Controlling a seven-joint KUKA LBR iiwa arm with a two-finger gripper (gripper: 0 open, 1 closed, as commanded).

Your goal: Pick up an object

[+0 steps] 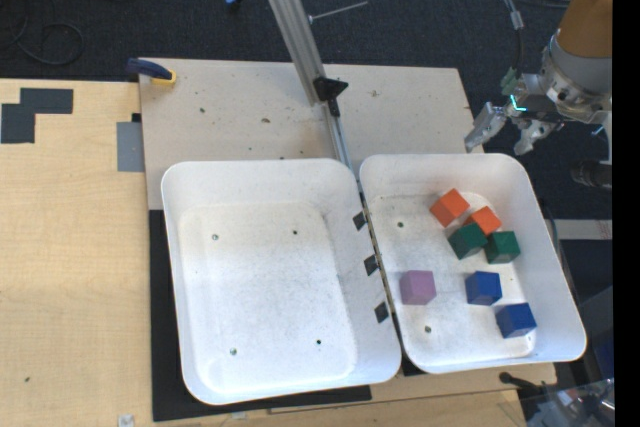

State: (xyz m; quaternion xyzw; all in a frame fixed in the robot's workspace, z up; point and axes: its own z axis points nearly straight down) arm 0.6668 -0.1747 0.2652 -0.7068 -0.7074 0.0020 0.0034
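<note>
Looking at your blocks, they all sit in the right bin (560, 315): two orange (450, 206), two green (466, 240), two blue (483, 287) and a purple one (417, 287). Your gripper (507, 133) hangs beyond the bin's far right corner, well apart from them, jaws spread and holding nothing. The arm (585, 25) comes in from the upper right.

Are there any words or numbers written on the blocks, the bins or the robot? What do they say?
None: no words, numbers or signs can be read anywhere.
Blocks, such as the orange block and the purple block: plain faces, no writing.
Right bin and left bin: plain white with dark specks, no labels.
Gripper: too small and blurred to show any writing.
</note>
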